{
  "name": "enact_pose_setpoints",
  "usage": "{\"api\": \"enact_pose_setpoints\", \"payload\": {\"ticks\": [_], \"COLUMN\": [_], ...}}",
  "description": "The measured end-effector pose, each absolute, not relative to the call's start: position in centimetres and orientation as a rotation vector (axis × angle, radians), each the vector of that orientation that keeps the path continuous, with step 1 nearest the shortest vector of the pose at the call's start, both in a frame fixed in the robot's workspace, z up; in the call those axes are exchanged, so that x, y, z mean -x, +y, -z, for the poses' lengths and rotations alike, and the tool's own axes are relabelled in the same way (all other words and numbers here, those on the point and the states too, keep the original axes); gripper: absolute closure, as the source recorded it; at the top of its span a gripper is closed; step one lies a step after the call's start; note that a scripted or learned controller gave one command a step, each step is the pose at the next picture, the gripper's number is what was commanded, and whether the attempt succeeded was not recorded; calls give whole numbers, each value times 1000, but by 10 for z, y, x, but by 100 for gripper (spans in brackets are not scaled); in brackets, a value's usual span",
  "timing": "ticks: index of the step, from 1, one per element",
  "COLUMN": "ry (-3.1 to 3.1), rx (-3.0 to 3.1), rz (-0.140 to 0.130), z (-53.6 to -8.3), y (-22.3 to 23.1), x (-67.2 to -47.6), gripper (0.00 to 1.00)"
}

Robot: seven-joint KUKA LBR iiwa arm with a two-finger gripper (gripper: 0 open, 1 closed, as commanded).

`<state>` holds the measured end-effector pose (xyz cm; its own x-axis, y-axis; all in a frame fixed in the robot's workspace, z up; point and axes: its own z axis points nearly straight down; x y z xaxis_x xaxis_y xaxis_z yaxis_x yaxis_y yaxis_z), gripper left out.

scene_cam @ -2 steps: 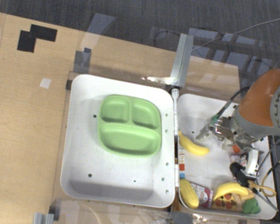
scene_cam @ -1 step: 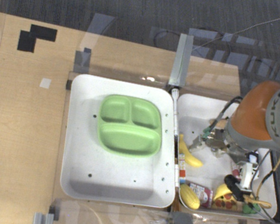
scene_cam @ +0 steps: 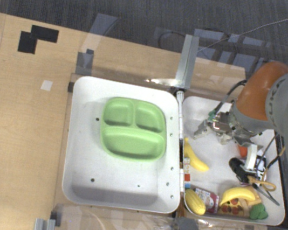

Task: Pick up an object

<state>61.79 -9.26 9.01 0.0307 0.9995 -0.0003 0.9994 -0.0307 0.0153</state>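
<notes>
My gripper (scene_cam: 213, 133) hangs over the upper part of the right bin (scene_cam: 199, 109), its fingers spread apart with nothing between them. Just below and to its left a small yellow banana (scene_cam: 194, 158) lies by the bin's left wall. Along the front wall sit a yellow corn cob (scene_cam: 195, 201), a red packet (scene_cam: 211, 200), a larger banana (scene_cam: 240, 195) and a green item (scene_cam: 259, 212). A small orange piece (scene_cam: 243, 151) lies right of the gripper, partly hidden by the arm.
The left bin (scene_cam: 84, 129) holds a green divided plate (scene_cam: 133, 128) near its middle. A metal divider (scene_cam: 179, 139) separates the two bins. The grey arm with its orange band (scene_cam: 256, 95) covers the right bin's upper right corner.
</notes>
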Motion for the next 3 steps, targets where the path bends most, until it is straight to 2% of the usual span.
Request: {"api": "enact_pose_setpoints", "payload": {"ticks": [1,2,3], "ry": [2047,2201,2320], "rx": [-2375,-2248,-2109], "rz": [-7,7,-7], "z": [-181,-100,-88], "y": [-171,-143,-192], "x": [-630,-655,-671], "gripper": [0,0,0]}}
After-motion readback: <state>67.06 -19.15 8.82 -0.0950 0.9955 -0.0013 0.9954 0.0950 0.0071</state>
